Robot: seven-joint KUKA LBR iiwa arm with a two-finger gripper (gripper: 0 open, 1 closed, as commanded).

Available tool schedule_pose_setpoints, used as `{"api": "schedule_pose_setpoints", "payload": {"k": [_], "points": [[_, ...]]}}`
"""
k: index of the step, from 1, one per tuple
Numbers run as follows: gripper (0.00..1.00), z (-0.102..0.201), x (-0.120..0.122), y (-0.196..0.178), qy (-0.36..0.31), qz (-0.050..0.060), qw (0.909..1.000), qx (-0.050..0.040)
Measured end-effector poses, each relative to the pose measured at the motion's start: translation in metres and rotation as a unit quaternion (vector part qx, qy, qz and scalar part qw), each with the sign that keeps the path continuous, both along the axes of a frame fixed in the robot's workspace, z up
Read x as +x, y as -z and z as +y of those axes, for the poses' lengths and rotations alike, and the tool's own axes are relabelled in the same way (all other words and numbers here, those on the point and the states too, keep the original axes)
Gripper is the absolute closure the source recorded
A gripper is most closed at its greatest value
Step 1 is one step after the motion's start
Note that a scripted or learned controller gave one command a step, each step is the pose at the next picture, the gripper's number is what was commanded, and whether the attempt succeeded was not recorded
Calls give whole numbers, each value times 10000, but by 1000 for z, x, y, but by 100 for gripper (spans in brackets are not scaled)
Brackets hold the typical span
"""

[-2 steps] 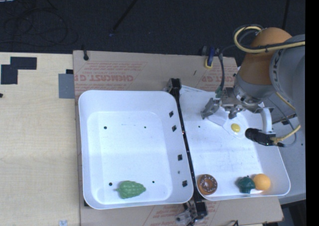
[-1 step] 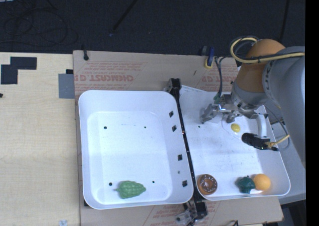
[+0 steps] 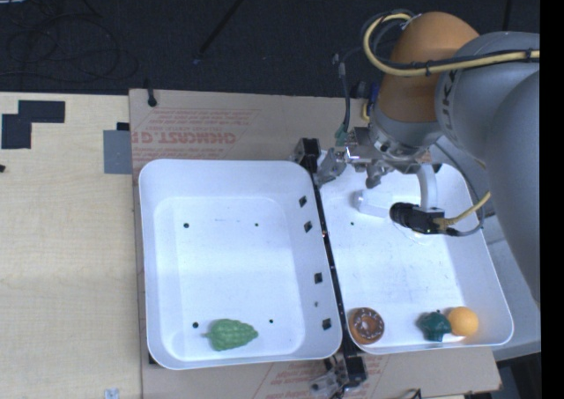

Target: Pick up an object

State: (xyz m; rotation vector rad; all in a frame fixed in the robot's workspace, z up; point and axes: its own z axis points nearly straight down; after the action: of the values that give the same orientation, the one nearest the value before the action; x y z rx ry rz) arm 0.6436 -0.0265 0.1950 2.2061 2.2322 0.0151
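Observation:
My gripper [image 3: 354, 165] hangs under the orange wrist band, over the far left corner of the right bin [image 3: 493, 300], close to the wall between the two bins. Nothing shows in its grasp. A round brown disc with a pale ring [image 3: 366, 325] lies at the near edge of the right bin. To its right, a dark teal lump [image 3: 434, 326] touches an orange ball [image 3: 463, 321]. A bumpy green lump [image 3: 232, 334] rests near the front of the left bin [image 3: 159, 212]. All of these objects lie well apart from the gripper.
The bins sit on a cardboard sheet [image 3: 220, 129] on a pale wooden bench [image 3: 62, 239]. The grey arm [image 3: 502, 115] fills the upper right and overhangs the right bin's far side. Black clips [image 3: 310, 226] run along the divider between the bins.

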Motion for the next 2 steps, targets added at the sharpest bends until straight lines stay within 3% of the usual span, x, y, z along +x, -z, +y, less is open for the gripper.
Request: {"api": "schedule_pose_setpoints", "payload": {"k": [1,2], "points": [[0,55,-13,-107,26,2,10000,-11],[100,53,-14,-109,28,64,10000,-29]]}}
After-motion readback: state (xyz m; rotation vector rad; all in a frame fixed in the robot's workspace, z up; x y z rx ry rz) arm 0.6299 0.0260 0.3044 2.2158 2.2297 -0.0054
